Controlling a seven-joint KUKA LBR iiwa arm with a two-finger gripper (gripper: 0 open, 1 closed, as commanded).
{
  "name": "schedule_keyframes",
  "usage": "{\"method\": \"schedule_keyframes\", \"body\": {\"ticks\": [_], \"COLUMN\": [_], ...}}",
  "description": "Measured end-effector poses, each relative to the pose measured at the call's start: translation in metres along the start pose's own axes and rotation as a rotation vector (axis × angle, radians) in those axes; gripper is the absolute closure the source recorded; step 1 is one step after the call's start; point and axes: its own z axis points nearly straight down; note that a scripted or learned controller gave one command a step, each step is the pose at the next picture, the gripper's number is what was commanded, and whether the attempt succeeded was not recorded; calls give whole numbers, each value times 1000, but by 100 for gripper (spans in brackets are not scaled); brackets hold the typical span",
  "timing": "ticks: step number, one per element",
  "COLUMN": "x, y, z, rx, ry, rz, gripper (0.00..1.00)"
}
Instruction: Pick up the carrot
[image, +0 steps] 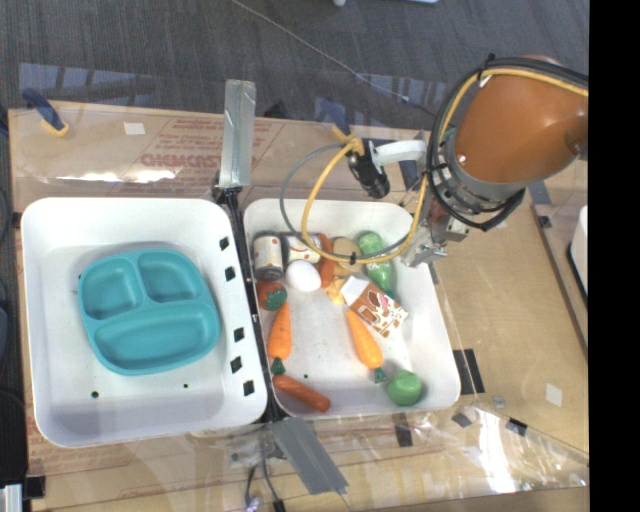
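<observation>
Basically you've got nothing done yet: carrot (279, 333) lies in the right bin (440, 335), arm (505, 125) above, gripper state can't tell.

Single fixed camera: mounted above the desk (500, 300), looking down at a slant, middle distance. Frame takes in both shallow white plastic bins (40, 300) side by side; grey, orange-banded arm (510, 120) enters from right.
</observation>
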Motion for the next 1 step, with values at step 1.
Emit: {"method": "schedule_keyframes", "body": {"ticks": [1], "x": [56], "y": [-1], "z": [-40], "rx": [-1], "ry": [7], "rz": [0], "gripper": [100]}}
